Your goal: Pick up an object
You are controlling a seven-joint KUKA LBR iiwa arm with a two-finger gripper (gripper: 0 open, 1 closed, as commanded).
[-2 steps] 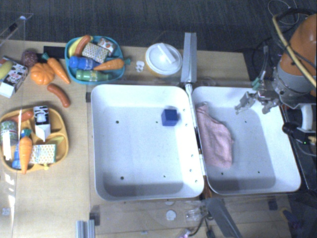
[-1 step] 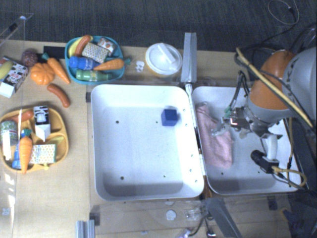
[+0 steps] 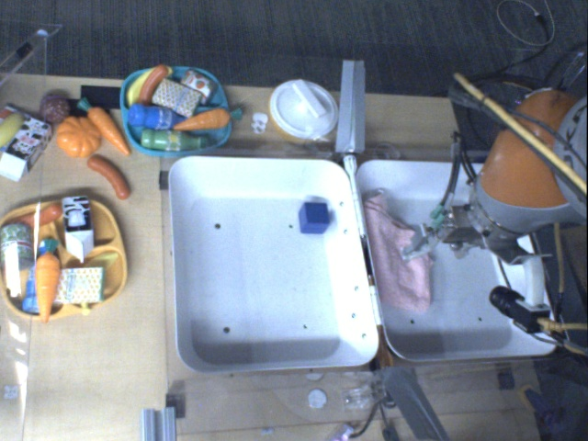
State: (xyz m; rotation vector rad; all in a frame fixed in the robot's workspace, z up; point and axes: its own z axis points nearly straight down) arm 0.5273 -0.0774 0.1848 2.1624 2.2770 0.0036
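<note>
We note the pincer (image 3: 424, 243) in the right bin (image 3: 459, 343) beside the pink cloth (image 3: 397, 263), its state indeterminable.

Illumination even and moderately bright from overhead. White bins (image 3: 257, 338) slightly overexposed, with soft shadows along their near walls. Overall focus soft and grainy; dark floor (image 3: 276, 16) beyond the desk (image 3: 138, 338) underexposed.

The wooden table (image 3: 138, 338) carries two white bins (image 3: 266, 356) side by side at centre and right. At upper left sit a blue bowl (image 3: 175, 142), a pumpkin (image 3: 76, 137), a sausage (image 3: 109, 176); lower left, a yellow tray (image 3: 115, 246); top centre, a white lid (image 3: 303, 110).
</note>
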